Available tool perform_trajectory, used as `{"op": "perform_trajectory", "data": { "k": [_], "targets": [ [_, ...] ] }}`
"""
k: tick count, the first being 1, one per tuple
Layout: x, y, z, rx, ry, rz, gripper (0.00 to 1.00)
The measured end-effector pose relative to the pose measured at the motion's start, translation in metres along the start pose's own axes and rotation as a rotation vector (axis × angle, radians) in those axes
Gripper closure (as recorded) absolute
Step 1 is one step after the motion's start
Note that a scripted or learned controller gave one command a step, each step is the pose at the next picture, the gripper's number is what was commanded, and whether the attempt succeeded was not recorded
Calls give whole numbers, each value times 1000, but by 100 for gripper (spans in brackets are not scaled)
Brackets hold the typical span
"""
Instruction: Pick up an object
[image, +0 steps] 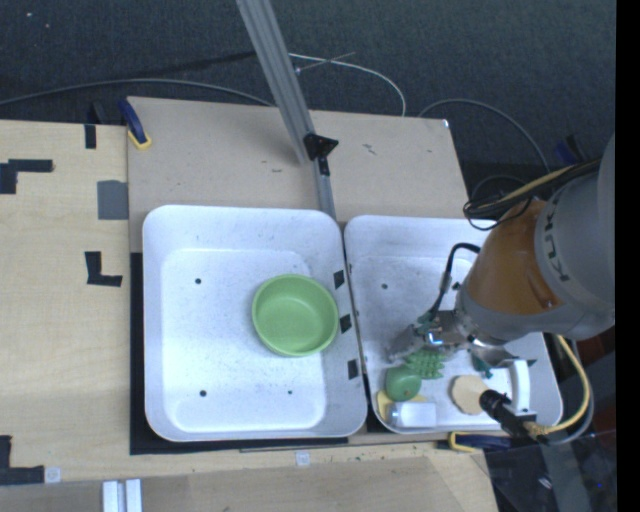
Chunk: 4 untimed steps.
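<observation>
A: Status, largest first?
B: Grey arm (545, 265) over right white bin (395, 245); round green plastic bowl (294, 315) in left bin (180, 300).
A: Gripper (432, 345)?
B: Grip state cannot be determined. Small green toy (405, 383) at its 7 o'clock; crowded neighbours risk a missed grasp.

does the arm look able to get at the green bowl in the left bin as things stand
Probably yes. The green bowl sits alone and uncovered in the left bin; the gripper is low over the right bin and must cross the shared rims.
</observation>
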<state>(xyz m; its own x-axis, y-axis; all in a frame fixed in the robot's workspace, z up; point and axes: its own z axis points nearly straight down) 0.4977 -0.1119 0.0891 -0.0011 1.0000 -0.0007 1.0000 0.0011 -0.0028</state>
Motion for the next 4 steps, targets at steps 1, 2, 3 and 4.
{"op": "perform_trajectory", "data": {
  "k": [1,2,3,4],
  "targets": [
    [1,0,-11,2,3,-1,100],
    [-4,1,-54,-4,0,0,100],
    [4,3,-113,-7,0,-1,100],
    [11,9,-172,-7,0,-2,100]
  ]
}}
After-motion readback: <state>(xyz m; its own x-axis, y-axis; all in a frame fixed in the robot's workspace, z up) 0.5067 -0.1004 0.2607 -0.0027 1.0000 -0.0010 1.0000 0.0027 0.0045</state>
